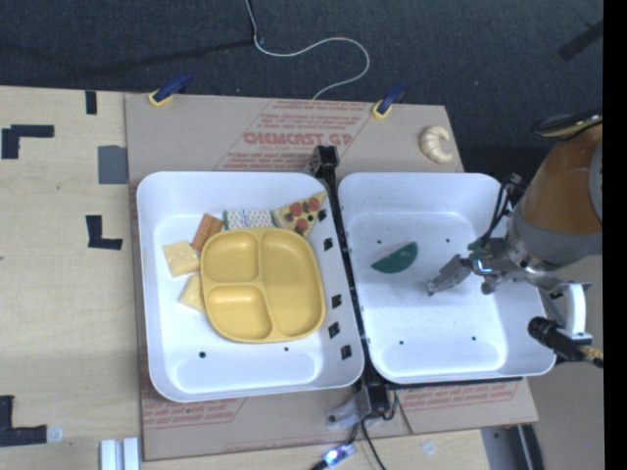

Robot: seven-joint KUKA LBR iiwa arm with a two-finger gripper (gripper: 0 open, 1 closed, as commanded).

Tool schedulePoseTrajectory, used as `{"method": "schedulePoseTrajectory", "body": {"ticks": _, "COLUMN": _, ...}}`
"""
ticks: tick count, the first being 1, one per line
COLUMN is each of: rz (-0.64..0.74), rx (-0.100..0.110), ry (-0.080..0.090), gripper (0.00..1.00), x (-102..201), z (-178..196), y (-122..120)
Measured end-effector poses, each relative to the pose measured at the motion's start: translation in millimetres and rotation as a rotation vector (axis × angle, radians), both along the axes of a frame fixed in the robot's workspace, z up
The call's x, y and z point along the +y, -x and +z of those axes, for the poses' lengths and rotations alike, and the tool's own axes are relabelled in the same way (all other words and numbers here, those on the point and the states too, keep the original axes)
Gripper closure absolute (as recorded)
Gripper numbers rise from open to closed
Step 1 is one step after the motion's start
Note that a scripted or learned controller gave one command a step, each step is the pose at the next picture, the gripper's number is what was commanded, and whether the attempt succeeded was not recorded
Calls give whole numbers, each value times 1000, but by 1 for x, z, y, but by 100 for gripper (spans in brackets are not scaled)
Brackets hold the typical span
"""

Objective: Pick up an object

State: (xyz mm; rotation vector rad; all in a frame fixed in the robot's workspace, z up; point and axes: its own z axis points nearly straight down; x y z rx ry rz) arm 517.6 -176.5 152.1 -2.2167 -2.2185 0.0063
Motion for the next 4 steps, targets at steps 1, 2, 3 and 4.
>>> {"method": "schedulePoseTrajectory", "body": {"ticks": 1, "rz": 1, "rx": 0, "ry": 0, "gripper": 0, "x": -2, "z": -49, "y": -7}}
{"method": "schedulePoseTrajectory", "body": {"ticks": 2, "rz": 1, "rx": -5, "ry": 2, "gripper": 0, "x": -1, "z": -68, "y": -7}}
{"method": "schedulePoseTrajectory", "body": {"ticks": 3, "rz": 1, "rx": -8, "ry": 3, "gripper": 100, "x": -1, "z": -57, "y": -8}}
{"method": "schedulePoseTrajectory", "body": {"ticks": 4, "rz": 0, "rx": -9, "ry": 2, "gripper": 100, "x": -9, "z": 0, "y": -12}}
